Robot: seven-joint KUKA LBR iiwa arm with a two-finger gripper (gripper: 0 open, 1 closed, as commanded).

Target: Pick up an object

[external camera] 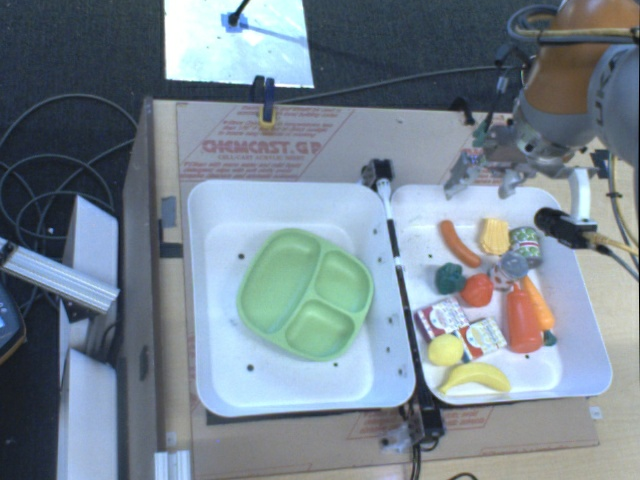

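Red print reading "CHEMCAST GP" runs across the brown protective sheet on the desk, in the upper middle of the frame; the smaller red lines around it are too blurred to read.

Dark carpet floor; pale sheet, maybe metal; cables left.

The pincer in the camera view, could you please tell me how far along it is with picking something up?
Nothing looks done yet: the pincer hangs above the far edge of the right bin with nothing between its fingers. The sausage, corn and banana lie in that bin. Choosing, descending, gripping and lifting all remain.
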